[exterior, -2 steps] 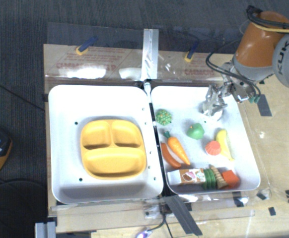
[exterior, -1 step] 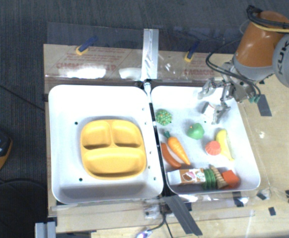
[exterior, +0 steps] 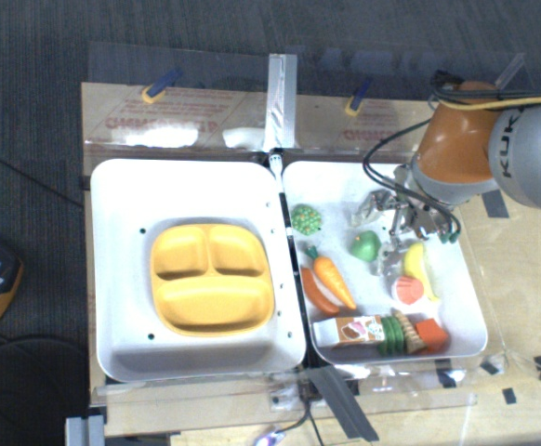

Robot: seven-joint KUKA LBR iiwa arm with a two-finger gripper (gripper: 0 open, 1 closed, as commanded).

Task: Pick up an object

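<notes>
The right bin (exterior: 456,249) holds several toy foods. A green round fruit (exterior: 365,245) lies near the middle, and a green knobbly ball (exterior: 306,217) is by the left wall. An orange carrot (exterior: 332,281) lies over a red and white piece (exterior: 315,295). To the right are a yellow fruit (exterior: 416,260) and a red and white piece (exterior: 408,291). Along the front wall lie a brown box (exterior: 358,329), a green striped item (exterior: 396,333) and an orange block (exterior: 429,334). My gripper (exterior: 391,242) hangs low in this bin, between the green fruit and the yellow fruit. Nothing shows held in it.
The left bin (exterior: 122,203) holds a yellow divided plate (exterior: 212,279). A metal divider (exterior: 282,110) stands behind the seam between the bins. The arm's orange band (exterior: 456,147) and black cables (exterior: 382,151) hang over the right bin's back right corner.
</notes>
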